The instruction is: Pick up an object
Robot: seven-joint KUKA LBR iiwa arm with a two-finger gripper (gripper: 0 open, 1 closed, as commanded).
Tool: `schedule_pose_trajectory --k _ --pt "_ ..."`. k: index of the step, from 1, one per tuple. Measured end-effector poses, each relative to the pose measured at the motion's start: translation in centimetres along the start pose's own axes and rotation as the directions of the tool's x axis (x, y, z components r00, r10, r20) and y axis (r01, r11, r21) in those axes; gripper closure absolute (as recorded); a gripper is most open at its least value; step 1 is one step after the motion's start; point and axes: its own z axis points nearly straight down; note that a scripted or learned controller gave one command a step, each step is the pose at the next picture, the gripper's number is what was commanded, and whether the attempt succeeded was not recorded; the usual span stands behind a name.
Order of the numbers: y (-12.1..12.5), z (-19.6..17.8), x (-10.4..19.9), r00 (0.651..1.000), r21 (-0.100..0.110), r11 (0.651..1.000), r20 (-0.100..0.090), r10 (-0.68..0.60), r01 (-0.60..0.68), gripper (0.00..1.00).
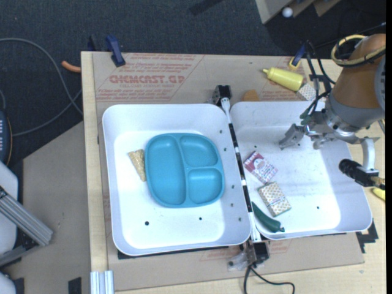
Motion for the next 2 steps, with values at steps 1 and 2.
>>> schedule_pose_trajectory --k 1,2 --pt "0.6 5.3 4.5 1.0 -0.006 1.0 0.002 0.0 0.001 0.0" --pt "6.7 5.6 0.0 1.0 -0.002 1.0 0.001 -0.001 0.001 0.0"
